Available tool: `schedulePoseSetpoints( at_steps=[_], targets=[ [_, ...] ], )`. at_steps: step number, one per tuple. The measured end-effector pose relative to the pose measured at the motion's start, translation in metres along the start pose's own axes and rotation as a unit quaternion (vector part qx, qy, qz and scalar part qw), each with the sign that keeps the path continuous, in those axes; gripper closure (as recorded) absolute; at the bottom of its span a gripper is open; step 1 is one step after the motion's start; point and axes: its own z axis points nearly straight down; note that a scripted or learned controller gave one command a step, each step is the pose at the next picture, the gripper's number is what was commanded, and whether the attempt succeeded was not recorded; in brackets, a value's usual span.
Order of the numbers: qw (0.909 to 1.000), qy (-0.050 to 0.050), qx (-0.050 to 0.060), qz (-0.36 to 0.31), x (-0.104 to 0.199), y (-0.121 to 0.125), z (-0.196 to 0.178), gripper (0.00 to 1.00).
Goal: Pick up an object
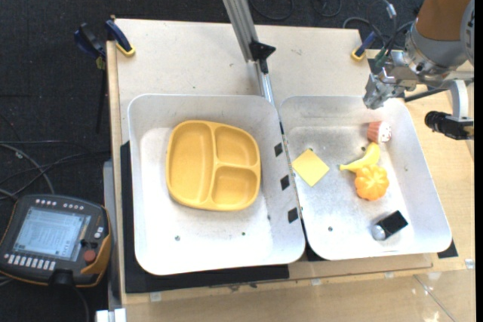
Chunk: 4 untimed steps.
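Observation:
In the right bin (423,185) lie a flat yellow square (310,167), a yellow banana-like piece (365,158), an orange pumpkin-like toy (371,182), a small pink and white object (378,133) and a small black and silver object (389,225). My gripper (375,98) hangs above the bin's far right corner, just beyond the pink and white object. Nothing shows between its fingers.
The left bin (147,237) holds a yellow three-compartment plate (213,164). A slanted metal pole (235,0) rises from between the bins. Clamps sit at the bench's far corners (113,38). A teach pendant (53,237) lies left of the bench.

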Motion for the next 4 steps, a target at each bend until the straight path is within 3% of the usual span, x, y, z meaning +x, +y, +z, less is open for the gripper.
schedulePoseSetpoints(
  at_steps=[1, 4],
  targets=[
    [1.0, 0.0, 0.0, 0.0, 0.0, 0.002, -0.054, 1.0],
    [1.0, 0.002, 0.005, -0.002, 0.153, -0.03, -0.032, 1.0]
  ],
)
